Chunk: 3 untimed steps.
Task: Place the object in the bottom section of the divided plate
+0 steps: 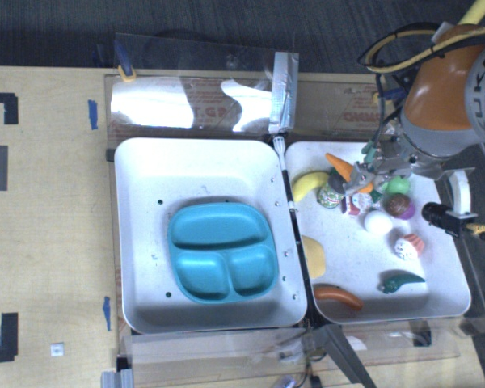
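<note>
Nearest me, right of the divided plate (222, 250) and a bit closer than it, a red-orange sausage-shaped toy (337, 296) lies at the near edge of the rt bin (449, 301). Farther right of the plate at about the same depth is a dark green pepper-like piece (400, 281).

The plate itself, blue, sits in the left bin (137, 217), roughly centred. Its two small compartments are on the near side and the big one is on the far side.

Just right of the plate, past the bin divider, I see a pale yellow piece (314, 255). Well right of the plate are a white/orange striped item (408, 247) and a white egg (377, 222).

Right of the plate's far edge the toys get crowded: a banana (307, 186), a carrot (339, 166), a green ball (398, 186) and a dark purple ball (400, 206). The gripper (370, 175) is down in that cluster, betw. carrot and green ball. Can't tell if it's open or closed, or if it has anything; too cluttered and small. Which toy is the object I can't say, but all of them are in the rt bin, none on the plate.

Arm w/ orange band (436, 95) comes in far right of the plate.
</note>
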Available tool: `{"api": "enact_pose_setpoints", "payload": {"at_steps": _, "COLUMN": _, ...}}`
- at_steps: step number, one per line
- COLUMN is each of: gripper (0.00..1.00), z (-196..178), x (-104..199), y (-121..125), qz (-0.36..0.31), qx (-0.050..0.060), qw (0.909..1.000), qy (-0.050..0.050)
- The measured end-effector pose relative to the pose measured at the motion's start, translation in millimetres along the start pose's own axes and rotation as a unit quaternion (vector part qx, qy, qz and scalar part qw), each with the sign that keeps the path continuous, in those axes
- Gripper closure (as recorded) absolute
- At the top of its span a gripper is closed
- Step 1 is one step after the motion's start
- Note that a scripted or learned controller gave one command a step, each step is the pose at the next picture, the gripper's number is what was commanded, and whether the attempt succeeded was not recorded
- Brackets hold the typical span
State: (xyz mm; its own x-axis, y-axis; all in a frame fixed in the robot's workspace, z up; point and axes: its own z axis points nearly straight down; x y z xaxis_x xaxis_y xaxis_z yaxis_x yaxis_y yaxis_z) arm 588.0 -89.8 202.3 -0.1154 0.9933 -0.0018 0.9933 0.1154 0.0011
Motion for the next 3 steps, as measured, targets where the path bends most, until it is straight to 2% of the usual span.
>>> {"api": "enact_pose_setpoints", "payload": {"at_steps": 1, "gripper": 1.00, "z": 8, "x": 73, "y": 5, "qz": 0.105, "qx": 0.002, "qw": 0.9945, "qy": 0.002}}
{"api": "enact_pose_setpoints", "payload": {"at_steps": 2, "gripper": 1.00, "z": -20, "x": 52, "y": 21, "qz": 0.087, "qx": -0.001, "qw": 0.9962, "qy": 0.000}}
{"api": "enact_pose_setpoints", "payload": {"at_steps": 3, "gripper": 1.00, "z": 19, "x": 121, "y": 3, "qz": 0.037, "qx": 0.003, "qw": 0.9993, "qy": 0.001}}
